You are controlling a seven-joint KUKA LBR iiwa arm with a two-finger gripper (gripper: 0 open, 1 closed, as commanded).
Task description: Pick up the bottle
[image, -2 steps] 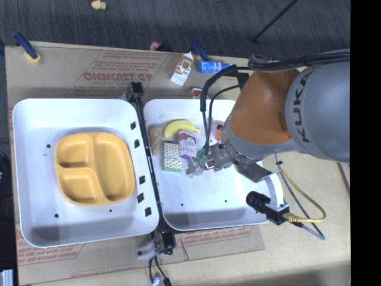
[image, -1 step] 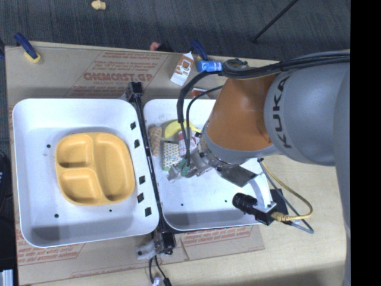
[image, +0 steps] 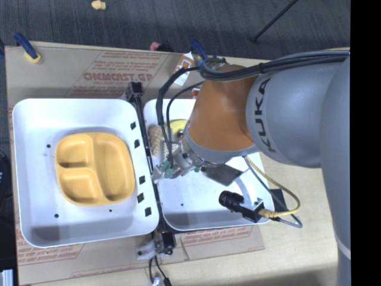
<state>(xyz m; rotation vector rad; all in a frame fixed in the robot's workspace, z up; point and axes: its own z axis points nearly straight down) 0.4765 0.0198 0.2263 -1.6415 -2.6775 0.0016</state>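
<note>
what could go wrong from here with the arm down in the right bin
1. The claw sits low by the divider between the bins, so it might scrape that wall.
2. The arm's orange band hides most of the right bin, so what lies under it cannot be told, and a grab may miss.
3. The yellow cable hangs over the bin rim and might snag.

Readable stuff is pretty thin here. The big grey arm point(image: 297, 109) has "KUKA" in black letters running down its side. The cardboard sheet point(image: 107, 76) under the bins has red print at the far edge, looks like "CHEMCAST GP". There's more red print on its near edge, too small to read.
</note>
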